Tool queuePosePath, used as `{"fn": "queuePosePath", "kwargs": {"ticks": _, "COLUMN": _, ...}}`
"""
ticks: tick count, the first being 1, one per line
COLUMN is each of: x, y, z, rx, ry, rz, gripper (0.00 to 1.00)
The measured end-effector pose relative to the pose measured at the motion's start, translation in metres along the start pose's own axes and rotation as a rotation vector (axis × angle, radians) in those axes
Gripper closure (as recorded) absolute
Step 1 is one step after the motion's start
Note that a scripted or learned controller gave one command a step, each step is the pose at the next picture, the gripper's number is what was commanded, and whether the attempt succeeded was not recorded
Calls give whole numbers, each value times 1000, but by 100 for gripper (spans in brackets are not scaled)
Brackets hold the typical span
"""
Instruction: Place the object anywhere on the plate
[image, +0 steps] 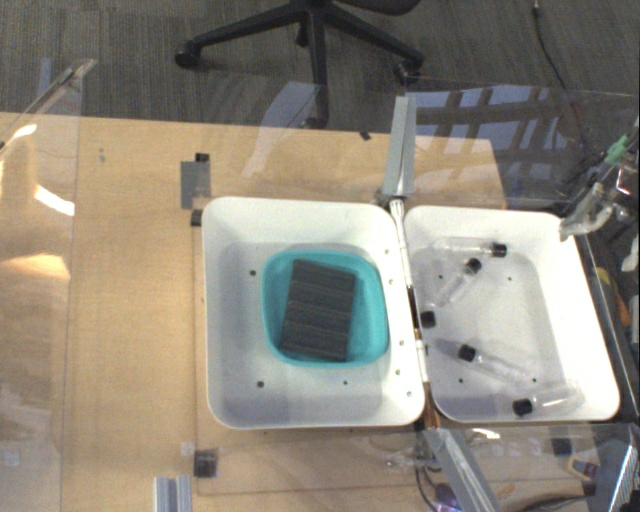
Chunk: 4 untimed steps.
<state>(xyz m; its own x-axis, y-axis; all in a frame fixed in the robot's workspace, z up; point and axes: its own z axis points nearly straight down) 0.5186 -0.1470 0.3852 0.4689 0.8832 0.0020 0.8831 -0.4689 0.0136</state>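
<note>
Since the dark ridged block (319, 311) already lies flat on the teal plate (275, 300), placement looks complete; finger state cannot be told.

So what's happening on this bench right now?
Two white bins sit side by side. In the left bin a dark ribbed block already lies on a teal plate. The right bin holds several clear tubes with black caps, scattered about. At the right edge, part of the robot is visible above the right bin's far corner, touching nothing.
</note>
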Motion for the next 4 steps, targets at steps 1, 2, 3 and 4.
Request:
{"fn": "queuePosePath", "kwargs": {"ticks": 1, "x": -37, "y": 28, "z": -51, "rx": 0, "ry": -2, "rz": 166, "gripper": 0}}
{"fn": "queuePosePath", "kwargs": {"ticks": 2, "x": -41, "y": 27, "z": -50, "rx": 3, "ry": -3, "rz": 250, "gripper": 0}}
{"fn": "queuePosePath", "kwargs": {"ticks": 3, "x": -17, "y": 69, "z": -50, "rx": 1, "ry": -2, "rz": 404, "gripper": 0}}
{"fn": "queuePosePath", "kwargs": {"ticks": 4, "x": -31, "y": 50, "z": -50, "rx": 2, "ry": -3, "rz": 602, "gripper": 0}}
